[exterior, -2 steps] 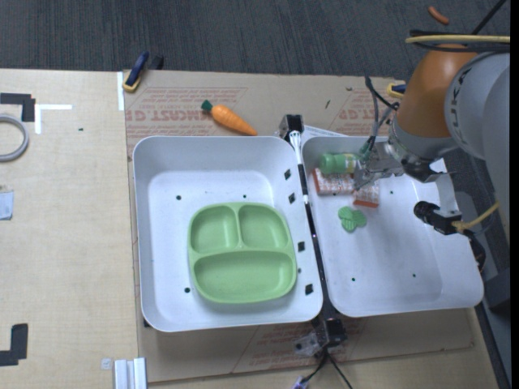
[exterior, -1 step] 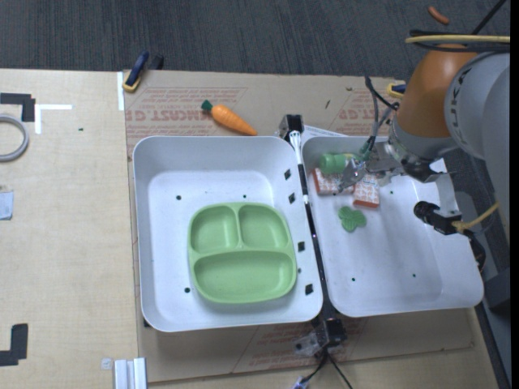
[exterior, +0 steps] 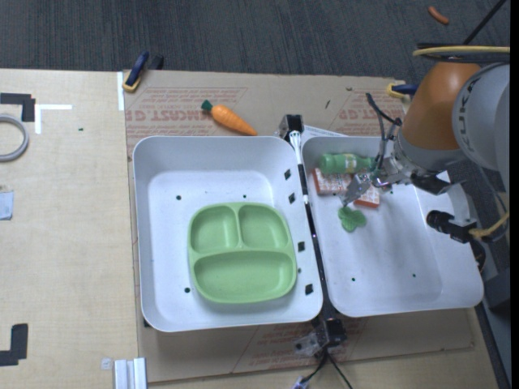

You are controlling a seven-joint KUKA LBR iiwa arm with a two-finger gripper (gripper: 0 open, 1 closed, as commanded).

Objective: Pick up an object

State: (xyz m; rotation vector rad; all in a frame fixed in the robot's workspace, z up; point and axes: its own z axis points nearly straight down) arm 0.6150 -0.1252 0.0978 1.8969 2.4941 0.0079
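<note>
In the camera view, two shallow white plastic bins are seen side by side on the bench. The left bin (exterior: 154, 217) carries a light-green divided plastic plate (exterior: 242, 252) near its centre. The right bin (exterior: 422, 282) carries a cluster near its far-left corner: a green plastic bottle (exterior: 340, 163) lying on its side, a flat red-and-white packet (exterior: 331, 185) just beside it, and a small green soft-looking piece (exterior: 351, 220) nearer the bin's middle. An orange toy carrot (exterior: 229, 118) lies on the cardboard beyond the left bin's far edge.

The grey arm with the orange band (exterior: 438, 108) is reached in from the right, and the two-finger gripper (exterior: 361, 186) is set low over the packet's right end. The opening of the gripper cannot be told from this view, and nothing is shown clearly held.

The step in hand is judged to be the grasp attempt within the cluster. The next move calls for a firm closure on one item, then a straight lift clear of the bottle.
</note>
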